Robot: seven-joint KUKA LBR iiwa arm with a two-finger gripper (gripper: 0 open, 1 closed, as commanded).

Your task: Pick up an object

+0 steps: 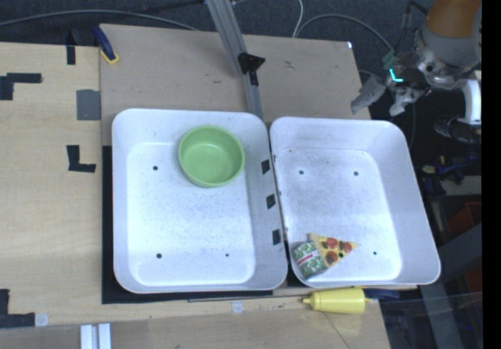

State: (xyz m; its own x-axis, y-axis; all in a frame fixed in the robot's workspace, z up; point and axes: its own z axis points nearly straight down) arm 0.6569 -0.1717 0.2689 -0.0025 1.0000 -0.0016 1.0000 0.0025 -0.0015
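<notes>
Hand (379, 97) poised beyond the far right corner of the right bin (415, 206), fingers spread apart and holding nothing. Pizza-slice toy (322, 252) in that bin's near left corner; green bowl (210, 156) in the left bin (125, 206); yellow bottle (338, 300) on the worktop (172, 66).

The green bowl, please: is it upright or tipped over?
Upright: the green bowl shows its round open mouth and inside in the left bin.

A: Arm position?
B: Upper right corner, orange band at the top edge, grey wrist below it.
A: Gripper (380, 97)?
B: Points down-left, fingers spread apart, nothing between them.
</notes>
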